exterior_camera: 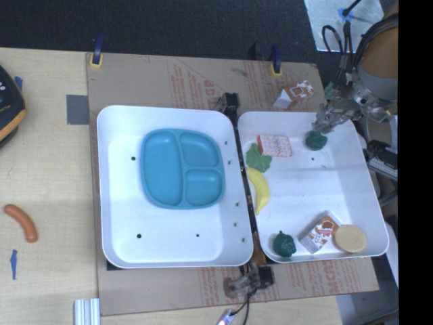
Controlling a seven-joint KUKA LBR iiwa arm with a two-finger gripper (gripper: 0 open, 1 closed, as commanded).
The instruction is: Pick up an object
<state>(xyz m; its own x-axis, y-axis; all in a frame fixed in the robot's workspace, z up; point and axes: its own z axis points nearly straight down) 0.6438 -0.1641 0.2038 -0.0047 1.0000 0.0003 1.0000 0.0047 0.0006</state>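
Observation:
My gripper (327, 122) hangs over the far right corner of the right bin (352, 181), at the end of the grey arm with the orange band. Just below its tip lies a small dark green lump (315, 140), touching or nearly touching it. Nothing shows as lifted. Also in this bin are a small red-and-white carton (274, 145), a green leaf (256, 158), a yellow banana (258, 189), a dark green pepper (284, 244), a second carton (319, 233) and a round tan biscuit (350, 238).
The left bin (118, 202) holds a blue divided plate (183, 168). Another carton (295, 93) lies on the cardboard behind the right bin. A sausage (21, 222) lies on the bench at far left, with a black-and-yellow device (8, 103) behind it.

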